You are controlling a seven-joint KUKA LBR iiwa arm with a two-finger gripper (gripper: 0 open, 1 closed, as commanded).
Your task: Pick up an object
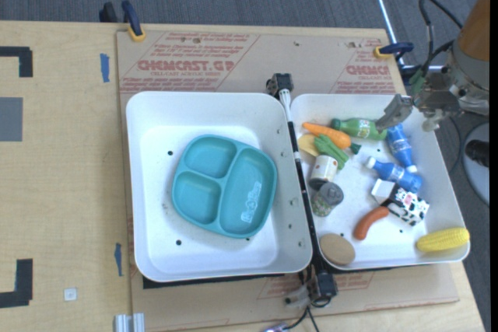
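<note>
- We are taking the green bottle [359, 127] as the likeliest target: it is lying on its side in the upper middle of the right bin [440, 167], its long axis running roughly left to right across the frame.
- We are hanging the gripper [395, 113] just at the bottle's right end, slightly above it in the frame, so the bottle is lying to the left of the fingertips and almost under them.
- We are not able to tell from this slanted view whether the jaws are spread or pressed together; nothing is showing between them.
- We are judging that the jaws would need to straddle the bottle across its short width, at right angles to that left-right axis.
- We are seeing close neighbours: the orange carrot [327, 134] is lying just left of the bottle, and a blue bottle [399, 145] is lying just to the lower right of the gripper, so the room for the fingers is looking tight on both sides.
- We are noting the bin's upper wall close behind the target, while open floor is lying toward the middle of the bin.
- We are leaving alone the left bin [148, 190], which is holding a teal divided plate [224, 185].
</note>
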